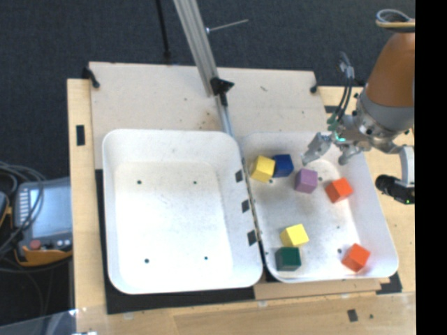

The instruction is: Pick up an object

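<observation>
My gripper (332,150) hangs over the back of the right bin (328,218), under the orange-banded wrist. Its two fingers are spread open with nothing between them. Just below and left of it lies a purple cube (306,180); an orange cube (339,190) sits just below it. Further left, a yellow cube (263,167) touches a blue cube (283,165). Toward the bin's front are another yellow cube (295,235), a green cube (288,258) and a second orange cube (356,257).
The left bin (174,208) sits beside the right one, with small black clips along their shared edge. A slanted aluminium bar (195,33) rises from the back of the bench. A small screen device (42,211) stands off the bench's left side.
</observation>
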Robot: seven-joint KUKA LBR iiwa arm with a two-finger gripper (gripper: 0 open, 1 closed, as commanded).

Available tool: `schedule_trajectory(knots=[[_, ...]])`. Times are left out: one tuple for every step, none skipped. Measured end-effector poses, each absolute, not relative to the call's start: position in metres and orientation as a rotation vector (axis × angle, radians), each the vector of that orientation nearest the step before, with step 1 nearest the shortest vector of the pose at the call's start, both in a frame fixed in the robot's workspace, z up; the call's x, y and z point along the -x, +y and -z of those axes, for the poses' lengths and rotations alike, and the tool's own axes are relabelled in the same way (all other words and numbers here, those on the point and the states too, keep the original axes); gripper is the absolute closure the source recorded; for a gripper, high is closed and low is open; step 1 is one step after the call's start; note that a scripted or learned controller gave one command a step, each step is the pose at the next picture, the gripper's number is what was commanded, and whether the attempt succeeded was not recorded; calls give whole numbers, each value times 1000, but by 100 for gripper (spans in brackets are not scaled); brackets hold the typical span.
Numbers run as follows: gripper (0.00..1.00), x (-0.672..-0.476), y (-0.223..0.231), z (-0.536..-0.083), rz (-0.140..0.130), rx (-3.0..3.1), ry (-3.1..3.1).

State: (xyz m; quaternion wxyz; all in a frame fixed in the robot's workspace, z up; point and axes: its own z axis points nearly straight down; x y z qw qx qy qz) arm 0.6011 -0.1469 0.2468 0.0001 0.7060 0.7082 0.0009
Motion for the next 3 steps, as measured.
schedule_trajectory(knots=[[0, -593, -153, -200, 6, -2224, 2220], [0, -592, -159, -157, 7, -2225, 2220], [0, -600, -160, -99, 7, -2227, 2218]])
